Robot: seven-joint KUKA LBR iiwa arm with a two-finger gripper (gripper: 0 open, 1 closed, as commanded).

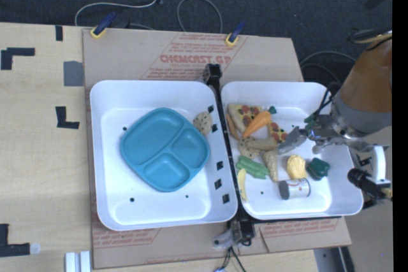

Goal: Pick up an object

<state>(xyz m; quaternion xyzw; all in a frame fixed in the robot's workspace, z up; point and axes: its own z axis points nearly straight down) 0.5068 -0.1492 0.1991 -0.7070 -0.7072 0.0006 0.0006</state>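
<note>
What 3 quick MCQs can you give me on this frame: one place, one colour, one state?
1. Where does the divided tray lie?
A. left bin
B. right bin
C. on the cardboard outside the bins

2. What colour is the divided tray?
A. red
B. blue
C. yellow

3. How does the small can sit in the right bin?
A. upright
B. on its side
C. on top of the tray

Answers:
1. A: it rests on the left bin floor.
2. B: the whole tray is light blue.
3. B: its length runs along the bin floor, dark end to the view's left.
</note>
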